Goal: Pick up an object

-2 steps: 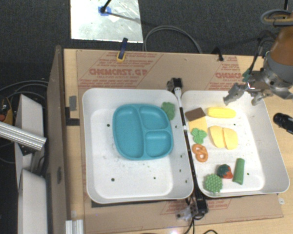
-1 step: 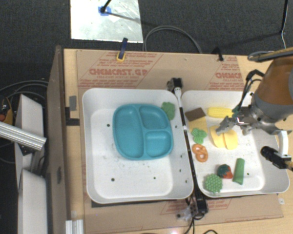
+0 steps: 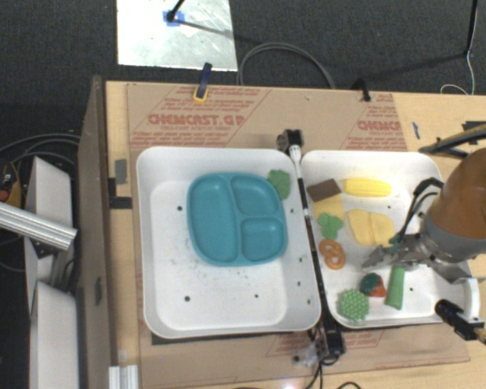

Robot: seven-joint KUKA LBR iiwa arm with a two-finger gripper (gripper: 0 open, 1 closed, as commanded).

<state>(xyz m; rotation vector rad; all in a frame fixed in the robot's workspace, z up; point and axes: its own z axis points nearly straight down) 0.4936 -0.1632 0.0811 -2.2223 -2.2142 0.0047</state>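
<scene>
In the left bin (image 3: 158, 217) there is a blue divided plate (image 3: 236, 219), and a green leafy piece (image 3: 280, 183) lies at the plate's upper right corner, close to the bin wall. Going to the right bin (image 3: 425, 164), many toy foods lie together: a brown block (image 3: 322, 190), a yellow corn (image 3: 366, 188), a yellow cheese-like piece (image 3: 371, 227), a small pretzel (image 3: 334, 254), a dotted green ball (image 3: 353, 304), a red and green piece (image 3: 373, 284) and a green stick (image 3: 395, 287). The gripper (image 3: 391, 254) is low in this bin, just above the green stick and beside the yellow piece. I judge that the task is not done: every object seems to lie on the bin floor, and nothing is lifted. The lift is left to do. The dark fingers are too small and blurred here, so I cannot tell how wide the jaws stand, and I see no object between them.
</scene>
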